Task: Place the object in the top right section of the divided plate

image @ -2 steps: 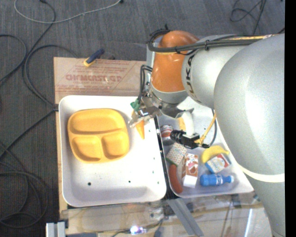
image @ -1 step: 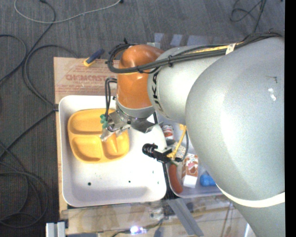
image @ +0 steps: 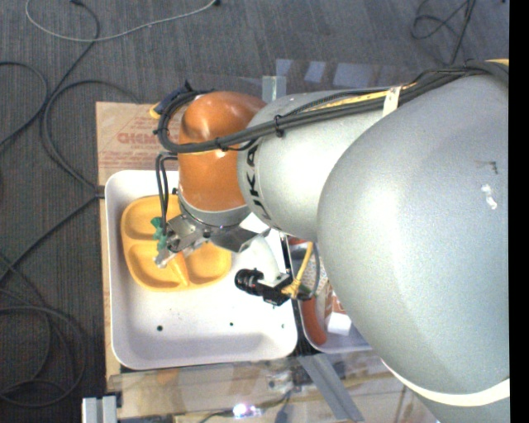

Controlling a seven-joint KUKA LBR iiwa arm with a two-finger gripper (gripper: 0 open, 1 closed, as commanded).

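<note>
Dark grey carpet (image: 124, 58) covers the floor, with black cables (image: 33, 107) and a thin white cord (image: 107, 25) trailing across it.

Overhead cam, slanted, arm (image: 397, 206) probably nearest.

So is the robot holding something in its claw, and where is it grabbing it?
It cannot be told. The gripper sits low over the yellow divided plate, with something green right beside it, but the view doesn't show whether that is gripped.

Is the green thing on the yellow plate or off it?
On it, as far as shows. The green thing sits over the yellow plate in the left bin, right by the gripper. Which section, I cannot tell.
</note>
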